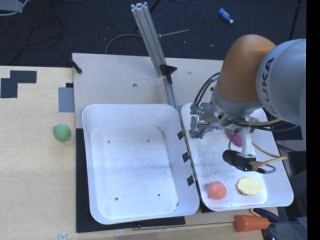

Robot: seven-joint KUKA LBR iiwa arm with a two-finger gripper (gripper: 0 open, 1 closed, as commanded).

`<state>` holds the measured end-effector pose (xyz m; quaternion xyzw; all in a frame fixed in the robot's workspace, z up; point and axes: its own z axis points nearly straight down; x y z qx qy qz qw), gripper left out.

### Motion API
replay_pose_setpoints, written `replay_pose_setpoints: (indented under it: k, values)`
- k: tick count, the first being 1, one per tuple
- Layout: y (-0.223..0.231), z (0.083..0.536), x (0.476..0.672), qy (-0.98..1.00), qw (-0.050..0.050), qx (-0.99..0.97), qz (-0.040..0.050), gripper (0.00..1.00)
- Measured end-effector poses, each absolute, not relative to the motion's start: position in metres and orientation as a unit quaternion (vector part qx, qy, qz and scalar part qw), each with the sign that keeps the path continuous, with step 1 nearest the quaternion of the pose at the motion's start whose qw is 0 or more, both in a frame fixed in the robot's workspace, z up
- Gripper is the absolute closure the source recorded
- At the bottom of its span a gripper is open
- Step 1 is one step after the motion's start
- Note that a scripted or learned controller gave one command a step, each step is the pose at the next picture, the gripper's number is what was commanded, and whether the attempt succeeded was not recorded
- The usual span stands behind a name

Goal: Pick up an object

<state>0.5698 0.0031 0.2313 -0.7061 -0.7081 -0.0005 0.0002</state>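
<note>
Presently I see the arm leaning over the right bin, its gripper low near that bin's upper left corner; whether the jaws are open or closed I cannot tell. The left bin offers nothing to pick. My judgement: target the yellow piece or the red lump near the front wall, centring squarely above one before descending, clear of the wall.

Two objects in right bin
</note>
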Motion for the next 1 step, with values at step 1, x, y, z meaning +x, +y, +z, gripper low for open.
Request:
replay_pose_setpoints:
  k: [1]
  values:
    - [0.0552, 0.2408, 0.5518, -0.708, 0.0, -0.706, -0.0005, 1.0]
